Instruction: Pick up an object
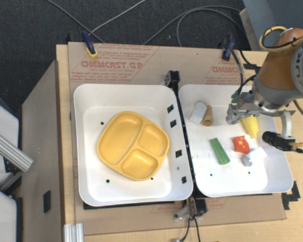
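While the claw (241, 116) hangs low over the far right of the right bin (278, 183), touching or just above the yellow object (251, 126), whether it grips cannot be told, so nothing looks lifted and the pick seems still ahead

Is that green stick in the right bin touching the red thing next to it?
Apart. The camera view shows a strip of bare white bin floor between the green stick and the red object in the right bin.
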`<state>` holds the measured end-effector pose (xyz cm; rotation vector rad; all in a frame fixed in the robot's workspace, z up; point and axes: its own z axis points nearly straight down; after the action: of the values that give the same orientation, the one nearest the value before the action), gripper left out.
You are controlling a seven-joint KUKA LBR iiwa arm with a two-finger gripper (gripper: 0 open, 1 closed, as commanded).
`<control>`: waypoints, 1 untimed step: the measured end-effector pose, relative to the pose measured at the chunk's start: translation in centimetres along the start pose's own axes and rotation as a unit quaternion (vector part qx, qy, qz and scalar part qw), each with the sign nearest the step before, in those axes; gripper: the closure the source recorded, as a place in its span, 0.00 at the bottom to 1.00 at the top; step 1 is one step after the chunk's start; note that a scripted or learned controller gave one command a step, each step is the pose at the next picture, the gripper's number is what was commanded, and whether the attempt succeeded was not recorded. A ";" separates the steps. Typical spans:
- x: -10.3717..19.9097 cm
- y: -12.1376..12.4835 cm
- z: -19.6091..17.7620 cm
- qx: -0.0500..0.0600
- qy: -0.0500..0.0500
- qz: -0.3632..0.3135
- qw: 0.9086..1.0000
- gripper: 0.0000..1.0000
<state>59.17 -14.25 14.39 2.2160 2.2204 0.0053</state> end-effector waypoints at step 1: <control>0.5 -0.7 -5.8 0.000 0.000 0.000 1.000 1.00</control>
<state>58.45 -13.79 20.17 2.2160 2.2200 0.0058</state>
